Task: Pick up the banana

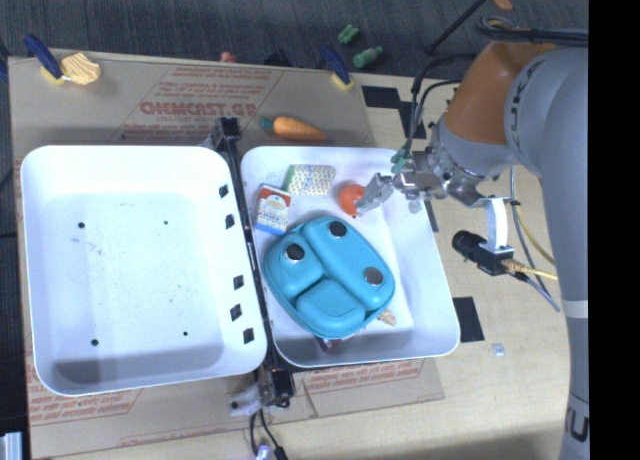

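Note:
My gripper [398, 200] hangs over the right bin [430, 278], near its back right corner, with its fingers spread open and nothing between them. Just left of its left finger [372, 194] lies a small orange-red object [349, 197]. A large blue plastic shell [328, 274] covers most of that bin's floor. A pale yellow tip [387, 319] pokes out from under the shell's front right edge; whether it is the banana I cannot tell, as the rest is hidden.
A red-and-white carton [272, 209] and a green-patterned packet [311, 180] lie at the back of the right bin. The left bin [60, 248] stands beside it. A toy carrot [294, 128] rests on the cardboard behind the bins.

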### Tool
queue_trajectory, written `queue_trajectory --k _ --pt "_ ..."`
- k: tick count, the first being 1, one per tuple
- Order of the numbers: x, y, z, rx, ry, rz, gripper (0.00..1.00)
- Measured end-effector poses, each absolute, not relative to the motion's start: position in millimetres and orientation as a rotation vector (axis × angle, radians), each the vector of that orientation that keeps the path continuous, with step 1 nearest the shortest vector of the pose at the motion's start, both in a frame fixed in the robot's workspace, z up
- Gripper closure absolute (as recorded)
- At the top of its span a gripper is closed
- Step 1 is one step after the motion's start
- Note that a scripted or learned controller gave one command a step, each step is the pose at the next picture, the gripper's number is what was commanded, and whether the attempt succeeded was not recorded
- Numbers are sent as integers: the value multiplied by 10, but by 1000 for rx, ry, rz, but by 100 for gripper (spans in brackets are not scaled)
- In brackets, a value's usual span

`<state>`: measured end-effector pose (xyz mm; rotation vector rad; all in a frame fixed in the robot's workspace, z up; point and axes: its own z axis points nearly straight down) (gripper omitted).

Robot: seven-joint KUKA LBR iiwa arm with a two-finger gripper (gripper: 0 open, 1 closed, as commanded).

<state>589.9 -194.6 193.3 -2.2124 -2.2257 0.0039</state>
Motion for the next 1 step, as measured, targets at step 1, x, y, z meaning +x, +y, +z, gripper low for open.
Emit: queue_trajectory --k 1 --pt "5462 -995 2332 -2293 -2141 4 0"
